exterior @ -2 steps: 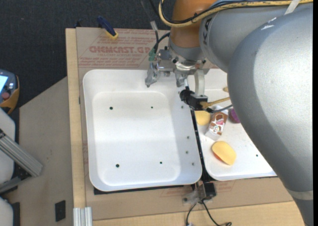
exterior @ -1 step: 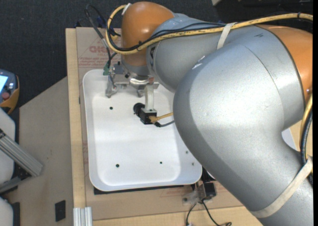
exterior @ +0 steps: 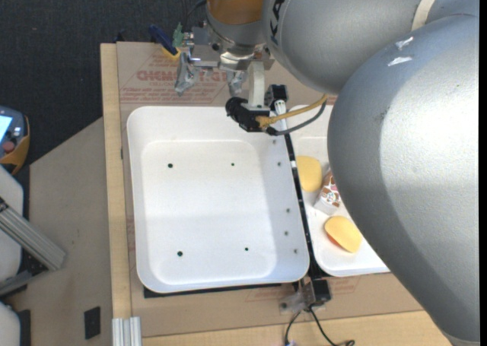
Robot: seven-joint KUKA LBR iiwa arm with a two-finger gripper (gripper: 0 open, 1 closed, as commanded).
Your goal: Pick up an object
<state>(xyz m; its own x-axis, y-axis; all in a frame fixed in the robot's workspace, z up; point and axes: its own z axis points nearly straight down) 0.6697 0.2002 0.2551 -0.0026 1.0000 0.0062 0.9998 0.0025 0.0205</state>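
My gripper [exterior: 220, 84] hangs over the back rim of the left bin [exterior: 144, 185], above the printed cardboard. Its two fingers stand apart, one finger [exterior: 183, 78] on the left and the other at the right, with nothing between them. In the right bin [exterior: 358, 267] lie a pale yellow object [exterior: 309, 173], a small white and brown packet [exterior: 329, 195] and a yellow-orange object [exterior: 344, 234]. The arm's grey body hides most of the right bin.
The arm's large grey links [exterior: 403, 124] cover the right side of the view. A black part with a cable [exterior: 251, 118] hangs by the gripper at the bins' shared wall. Cardboard [exterior: 122, 109] lies under the bins.
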